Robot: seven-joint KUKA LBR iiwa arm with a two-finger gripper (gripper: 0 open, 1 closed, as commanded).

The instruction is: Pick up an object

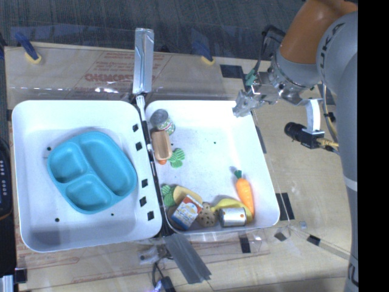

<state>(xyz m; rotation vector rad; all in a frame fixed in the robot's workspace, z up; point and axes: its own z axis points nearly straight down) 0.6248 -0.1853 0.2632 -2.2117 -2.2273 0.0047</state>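
My gripper (243, 104) hangs over the far right corner of the right bin (209, 148), with nothing seen between its fingers. In that bin an orange carrot (244, 191) lies near the right wall. A wooden block (160, 145) and a small can (161, 120) rest against the left wall, with a green piece (177, 158) beside the block. Along the front wall sit a silver can (233, 216), a yellow banana (226, 204), a small carton (186, 212) and a brown die (207, 216).
The left bin (30, 163) holds a blue divided plate (91, 171). A metal post (143, 59) stands upright behind the divider between the bins. The grey arm with its orange band (310, 23) enters from the upper right.
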